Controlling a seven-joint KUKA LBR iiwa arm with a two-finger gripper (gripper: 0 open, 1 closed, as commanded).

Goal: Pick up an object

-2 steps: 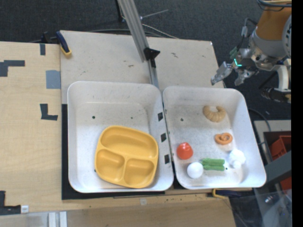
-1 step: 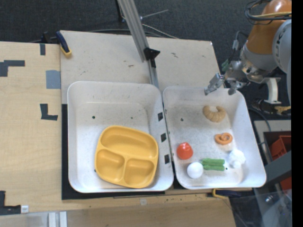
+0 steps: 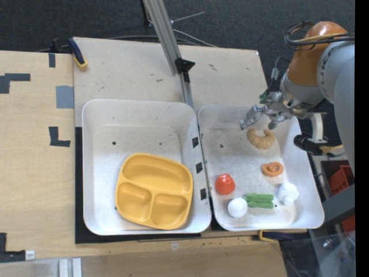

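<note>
In the right bin (image 3: 230, 120) lie a tan croissant (image 3: 262, 139), an orange pretzel-like ring (image 3: 272, 169), a red tomato-like piece (image 3: 225, 184), a white ball (image 3: 237, 207), a green bean pod (image 3: 259, 200) and a whitish lump (image 3: 287, 193). My gripper (image 3: 262, 116) hangs just above the croissant at the bin's far right, fingers spread apart with nothing between them. The grey arm with its orange band (image 3: 314, 45) comes in from the upper right.
The left bin (image 3: 98, 154) holds a yellow divided tray (image 3: 154, 190). A metal pole (image 3: 164, 30) slants down to the bins' shared far edge. Bare bin floor lies left of the croissant.
</note>
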